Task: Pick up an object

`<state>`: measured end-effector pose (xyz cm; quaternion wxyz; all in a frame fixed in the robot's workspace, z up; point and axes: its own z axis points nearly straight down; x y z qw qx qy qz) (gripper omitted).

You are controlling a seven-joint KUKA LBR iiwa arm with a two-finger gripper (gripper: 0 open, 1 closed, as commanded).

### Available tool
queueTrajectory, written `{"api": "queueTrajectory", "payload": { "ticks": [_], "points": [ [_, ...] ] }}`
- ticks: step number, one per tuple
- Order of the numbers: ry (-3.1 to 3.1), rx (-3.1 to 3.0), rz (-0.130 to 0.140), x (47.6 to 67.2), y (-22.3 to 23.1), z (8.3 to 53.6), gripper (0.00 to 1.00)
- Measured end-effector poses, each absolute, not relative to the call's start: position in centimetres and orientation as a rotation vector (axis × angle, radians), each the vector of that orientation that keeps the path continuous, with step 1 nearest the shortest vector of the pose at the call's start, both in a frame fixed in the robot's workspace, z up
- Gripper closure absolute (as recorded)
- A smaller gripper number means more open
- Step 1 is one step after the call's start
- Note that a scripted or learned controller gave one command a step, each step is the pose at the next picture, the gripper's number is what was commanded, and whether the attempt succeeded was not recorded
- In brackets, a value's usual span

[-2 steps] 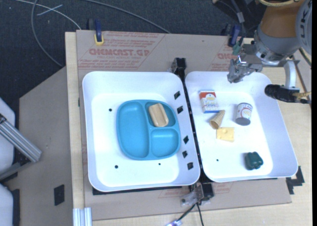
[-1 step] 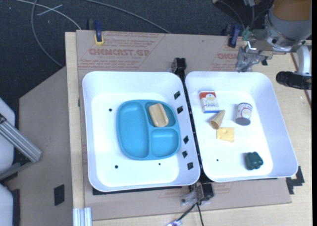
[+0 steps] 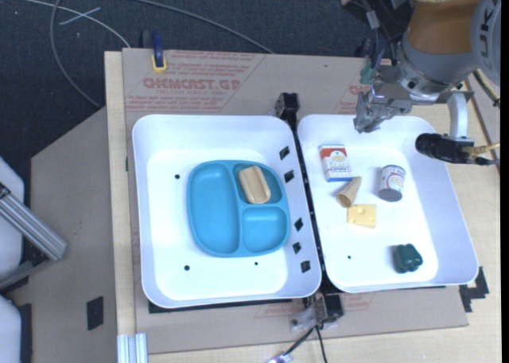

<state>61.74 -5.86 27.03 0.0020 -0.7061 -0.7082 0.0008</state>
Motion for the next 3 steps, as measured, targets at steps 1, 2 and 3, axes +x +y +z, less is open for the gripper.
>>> {"api": "queueTrajectory", "payload": {
  "ticks": [1, 2, 3],
  "points": [
    [-2.223, -2.214, 0.001, 60.0, -1.4, 27.0, 1.00],
    [-2.224, -2.212, 0.002, 57.5, 4.1, 26.4, 1.00],
    [-2.223, -2.214, 0.003, 55.2, 8.8, 26.0, 1.00]
  ]
}}
